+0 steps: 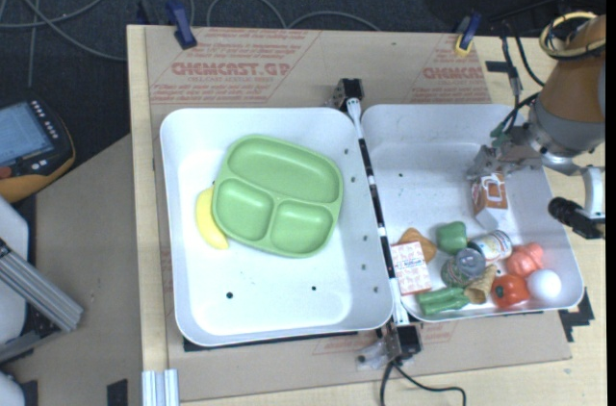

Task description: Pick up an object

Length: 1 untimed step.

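My gripper hangs over the right side of the right bin, reaching in from the right. Directly under it, touching or nearly so, is a small orange-and-white carton; whether it is gripped cannot be seen. A pile of small objects fills that bin's front corner: a green pepper, a metal can, a red-and-white card, a green pod, a red tomato, a white ball and an orange fruit.
The left bin holds a green divided plate with a yellow banana tucked at its left edge. Blue clamps sit on the bench's far edge. A black divider runs between the bins.
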Each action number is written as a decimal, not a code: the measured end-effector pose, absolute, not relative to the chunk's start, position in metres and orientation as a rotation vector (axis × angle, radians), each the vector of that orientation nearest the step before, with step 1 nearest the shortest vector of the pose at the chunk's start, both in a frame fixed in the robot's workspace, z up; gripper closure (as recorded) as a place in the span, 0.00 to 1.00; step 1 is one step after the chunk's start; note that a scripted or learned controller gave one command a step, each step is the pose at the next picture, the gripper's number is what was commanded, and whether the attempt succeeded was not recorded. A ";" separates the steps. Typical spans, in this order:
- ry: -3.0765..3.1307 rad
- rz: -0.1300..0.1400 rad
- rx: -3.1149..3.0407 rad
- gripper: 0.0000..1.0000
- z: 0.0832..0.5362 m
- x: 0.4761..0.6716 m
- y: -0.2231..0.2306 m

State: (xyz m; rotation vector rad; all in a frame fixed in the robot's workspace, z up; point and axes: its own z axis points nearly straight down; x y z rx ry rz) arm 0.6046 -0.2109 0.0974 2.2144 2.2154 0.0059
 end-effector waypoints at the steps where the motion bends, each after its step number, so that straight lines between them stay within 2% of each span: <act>1: 2.224 0.002 2.219 1.00 0.148 0.588 -0.159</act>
